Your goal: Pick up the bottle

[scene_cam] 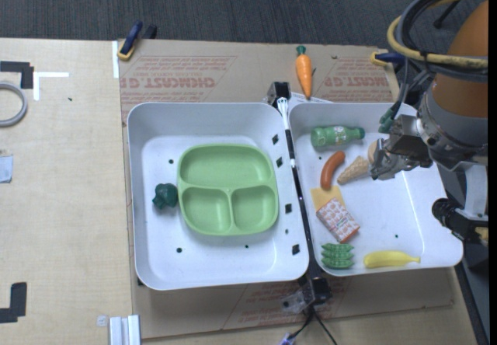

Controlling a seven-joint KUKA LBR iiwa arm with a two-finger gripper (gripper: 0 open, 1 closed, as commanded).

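Approach step, no grasp yet. Bottle (336, 135), green w/ white label, lying on its side in upper part of right bin (404, 215), cap end pointing right, near the bin's back wall. Tool (382, 161) hovering over same bin, just right of and a bit below the bottle, apart from it; nothing seen betw. fingers, and whether spread or closed: cannot tell, too dark and foreshortened at this slant. Crowded nbhd: sausage (331, 169) just below the bottle, cone-shaped wedge (353, 170) betw. sausage and tool, red patterned box (338, 220) lower down on a yellow slice, green pods (337, 255) and banana (390, 259) near front wall. Left bin (147, 180) w/ green divided plate (229, 189) and broccoli (164, 196), not involved. Carrot (303, 70) on cardboard behind bins, on the desk. Next move, as judged: shift left and toward back wall, centre over bottle's body, align grip across its short axis, then descend. Risk: clipping the wedge or rolling the bottle.
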